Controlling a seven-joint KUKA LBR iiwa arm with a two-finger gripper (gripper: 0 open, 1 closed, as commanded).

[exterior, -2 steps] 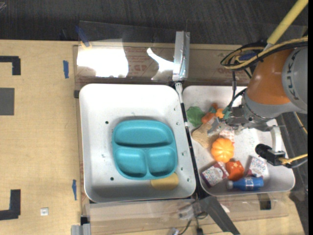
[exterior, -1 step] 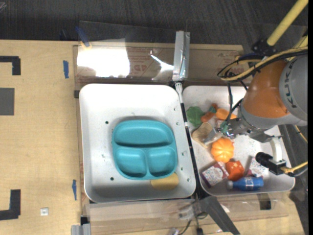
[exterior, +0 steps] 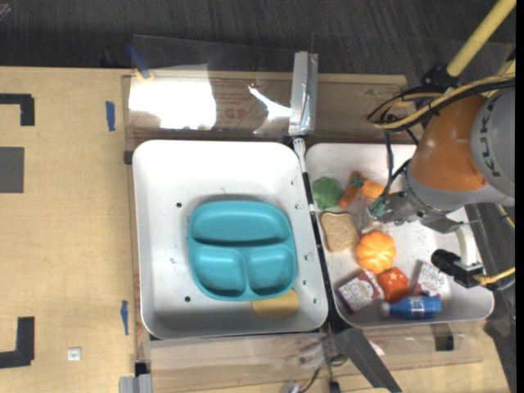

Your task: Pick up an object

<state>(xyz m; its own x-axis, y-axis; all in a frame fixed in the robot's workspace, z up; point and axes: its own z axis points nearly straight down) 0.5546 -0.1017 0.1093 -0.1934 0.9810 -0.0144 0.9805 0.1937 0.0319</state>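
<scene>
The right bin (exterior: 483, 305) holds several small items. A green leafy piece (exterior: 327, 191) lies at its back left, with an orange carrot-like piece (exterior: 366, 189) beside it. A slice of bread (exterior: 339, 231) lies against the left wall, and an orange pumpkin (exterior: 376, 250) sits just right of it. Near the front are a dark red packet (exterior: 357, 291), a red piece (exterior: 393, 282), a pale packet (exterior: 431, 278) and a blue bottle (exterior: 413, 306) on its side. My gripper (exterior: 381, 208) is low in this bin, between the carrot-like piece and the pumpkin, right of the bread.
The left bin (exterior: 155, 178) bears a teal divided plate (exterior: 241, 248), with a tan block (exterior: 276, 304) at the plate's front edge. A raised rim divides the two bins. A clear plastic sheet (exterior: 213, 101) lies behind the bins.
</scene>
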